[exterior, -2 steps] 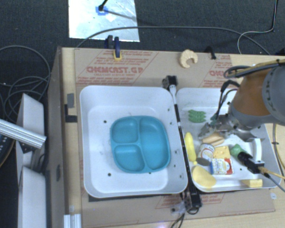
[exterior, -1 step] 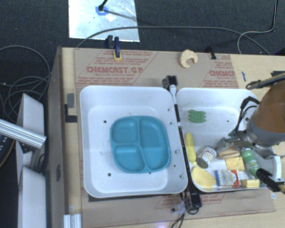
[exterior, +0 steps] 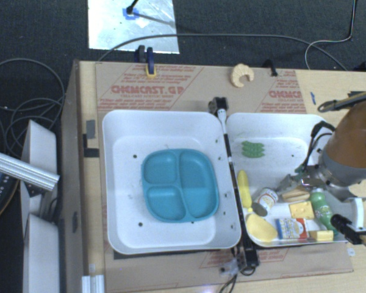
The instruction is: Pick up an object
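The arm (exterior: pixel 354 145) hangs over the right bin (exterior: pixel 274 133), its claw (exterior: pixel 300 180) low above the bun (exterior: pixel 294 195) among the heaped toy food, nothing visibly lifted, grasp undone; I cannot tell whether the claw is apart.

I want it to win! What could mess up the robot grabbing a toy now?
The toys are crammed together in the right bin's near corner, so the gripper might bump the small can or hot dog instead of catching one. The banana lies against the bin wall, which could block a finger.
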Motion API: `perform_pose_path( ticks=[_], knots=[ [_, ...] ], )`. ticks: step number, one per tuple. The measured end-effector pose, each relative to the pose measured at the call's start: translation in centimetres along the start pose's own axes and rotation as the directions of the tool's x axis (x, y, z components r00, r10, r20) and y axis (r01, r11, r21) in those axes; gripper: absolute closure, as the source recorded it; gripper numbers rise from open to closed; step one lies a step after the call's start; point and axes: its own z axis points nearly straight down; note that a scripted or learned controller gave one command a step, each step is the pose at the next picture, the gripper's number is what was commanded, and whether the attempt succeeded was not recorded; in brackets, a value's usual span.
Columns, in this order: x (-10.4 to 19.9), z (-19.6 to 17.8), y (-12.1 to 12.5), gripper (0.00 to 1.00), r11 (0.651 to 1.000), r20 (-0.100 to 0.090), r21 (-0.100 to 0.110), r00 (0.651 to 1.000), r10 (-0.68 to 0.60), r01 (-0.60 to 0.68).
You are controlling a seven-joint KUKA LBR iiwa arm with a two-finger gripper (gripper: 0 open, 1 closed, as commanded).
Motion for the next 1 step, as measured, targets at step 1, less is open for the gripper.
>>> perform_pose_path(
  ticks=[1],
  knots=[
    [-0.50,-5.07,-1.79,1.00,1.000,0.002,-0.007,1.000,-0.001,0.001]
  ],
)
